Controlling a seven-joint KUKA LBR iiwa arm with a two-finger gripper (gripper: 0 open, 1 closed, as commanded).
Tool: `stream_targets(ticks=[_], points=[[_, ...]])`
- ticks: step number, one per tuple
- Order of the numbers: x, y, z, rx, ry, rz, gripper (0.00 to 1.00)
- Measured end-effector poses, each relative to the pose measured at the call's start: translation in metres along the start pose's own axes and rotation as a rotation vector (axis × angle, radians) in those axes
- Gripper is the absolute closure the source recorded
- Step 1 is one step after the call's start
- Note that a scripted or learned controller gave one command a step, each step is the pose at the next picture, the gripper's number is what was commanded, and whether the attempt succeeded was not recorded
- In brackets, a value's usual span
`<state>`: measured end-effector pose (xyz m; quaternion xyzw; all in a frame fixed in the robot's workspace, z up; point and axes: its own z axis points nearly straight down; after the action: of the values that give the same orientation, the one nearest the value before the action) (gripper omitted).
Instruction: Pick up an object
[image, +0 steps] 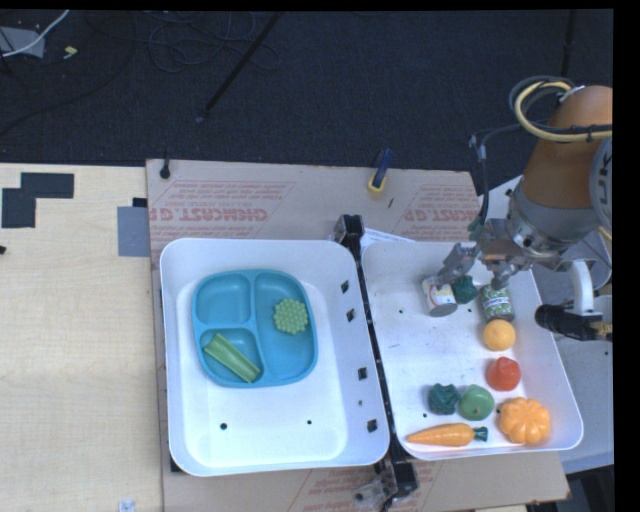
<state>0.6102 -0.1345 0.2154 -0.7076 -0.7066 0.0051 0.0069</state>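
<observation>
My gripper (477, 277) hangs over the back of the right bin (410, 350), its two fingers spread open. Just below the fingertips lie a small white can (437, 296) on its side, a teal piece (464, 290) and a small green jar (496, 303). None of them is gripped. Further toward the front sit a yellow ball (498, 335), a red tomato (503, 373), an orange pumpkin (525, 420), a green apple (476, 402), a dark teal vegetable (443, 398) and a carrot (441, 435).
The left bin (190, 420) holds a blue divided plate (225, 300) with a round green piece (291, 316) and a green stalk (230, 358). A blue and yellow clamp (379, 172) sits on the cardboard behind the bins.
</observation>
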Motion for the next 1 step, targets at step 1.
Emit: stream_targets(ticks=[1], points=[[0.0, 0.0024, -0.0087, -0.014, -0.002, -0.002, 0.0]])
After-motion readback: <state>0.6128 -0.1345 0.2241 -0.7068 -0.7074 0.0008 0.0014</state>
